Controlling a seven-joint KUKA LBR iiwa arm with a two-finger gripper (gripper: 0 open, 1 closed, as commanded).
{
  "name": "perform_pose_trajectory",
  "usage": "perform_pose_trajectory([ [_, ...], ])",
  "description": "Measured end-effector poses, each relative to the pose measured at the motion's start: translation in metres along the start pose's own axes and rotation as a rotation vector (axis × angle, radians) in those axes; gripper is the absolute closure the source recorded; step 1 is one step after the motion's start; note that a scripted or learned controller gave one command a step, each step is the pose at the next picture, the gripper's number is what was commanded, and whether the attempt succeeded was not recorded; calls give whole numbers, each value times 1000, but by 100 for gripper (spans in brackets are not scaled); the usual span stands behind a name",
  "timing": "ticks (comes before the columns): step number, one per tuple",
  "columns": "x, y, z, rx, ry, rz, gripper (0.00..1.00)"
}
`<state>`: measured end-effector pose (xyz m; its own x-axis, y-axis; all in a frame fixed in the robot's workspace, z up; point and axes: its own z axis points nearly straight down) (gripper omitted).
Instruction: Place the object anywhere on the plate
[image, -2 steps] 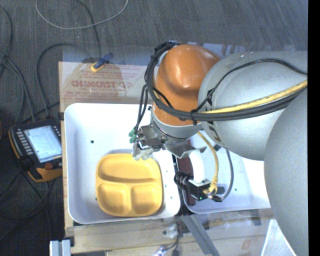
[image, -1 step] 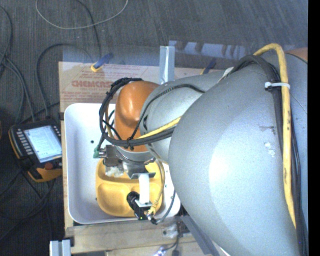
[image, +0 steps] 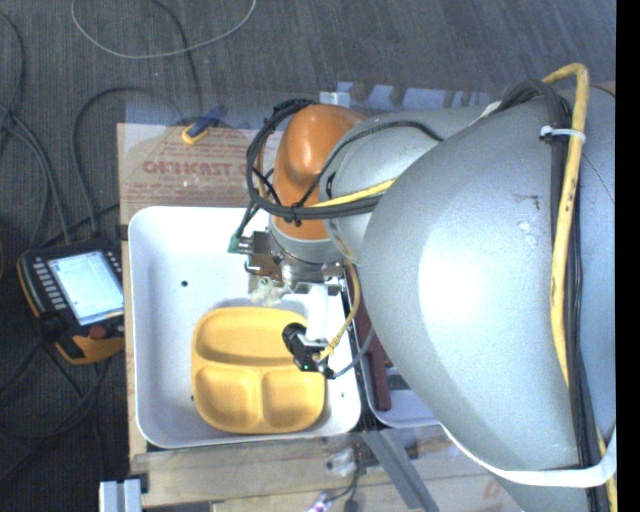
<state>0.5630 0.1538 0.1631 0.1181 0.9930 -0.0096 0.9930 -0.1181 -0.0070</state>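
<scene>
Looming grey arm is hanging its gripper just over the yellow plate's far rim in the left bin, grip unreadable, object unseen, placing seemingly unfinished.

The plate lay in the left bin, toward its near right corner. The arm reached in from the right, covering most of the right bin, its wrist just behind the plate. A pendant sat left of the bench.
</scene>
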Motion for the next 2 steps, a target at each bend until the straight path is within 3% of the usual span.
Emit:
perform_pose_trajectory([
  [1, 56, -53, 68, -27, 17, 307, 100],
  [2, 69, -76, 41, -12, 6, 427, 100],
])
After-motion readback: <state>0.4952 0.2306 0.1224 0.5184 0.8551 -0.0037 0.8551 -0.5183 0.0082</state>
